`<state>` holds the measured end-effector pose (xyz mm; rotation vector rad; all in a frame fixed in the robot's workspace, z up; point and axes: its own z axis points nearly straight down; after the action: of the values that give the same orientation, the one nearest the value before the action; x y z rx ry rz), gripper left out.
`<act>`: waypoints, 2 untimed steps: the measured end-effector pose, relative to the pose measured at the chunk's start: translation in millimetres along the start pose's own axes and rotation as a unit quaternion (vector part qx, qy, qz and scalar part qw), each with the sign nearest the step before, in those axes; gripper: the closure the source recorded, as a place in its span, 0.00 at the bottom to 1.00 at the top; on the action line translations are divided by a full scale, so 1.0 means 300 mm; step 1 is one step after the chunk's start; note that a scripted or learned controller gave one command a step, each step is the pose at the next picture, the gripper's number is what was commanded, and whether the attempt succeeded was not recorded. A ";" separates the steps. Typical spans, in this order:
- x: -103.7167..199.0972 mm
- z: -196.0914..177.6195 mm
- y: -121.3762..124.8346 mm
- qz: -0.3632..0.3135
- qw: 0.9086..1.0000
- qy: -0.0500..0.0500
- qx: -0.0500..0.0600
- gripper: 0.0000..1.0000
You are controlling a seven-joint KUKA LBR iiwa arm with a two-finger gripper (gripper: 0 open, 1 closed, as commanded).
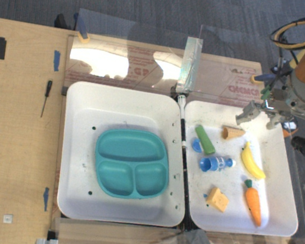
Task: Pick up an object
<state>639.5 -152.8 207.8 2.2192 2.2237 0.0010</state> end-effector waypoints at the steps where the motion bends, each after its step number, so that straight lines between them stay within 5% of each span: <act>1: -0.142 0.388 -0.088 -0.024 1.000 0.000 -0.001 0.00; 2: -0.143 0.351 -0.084 -0.023 1.000 -0.001 -0.003 1.00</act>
<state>614.3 -195.8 102.6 2.1630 2.2699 0.0066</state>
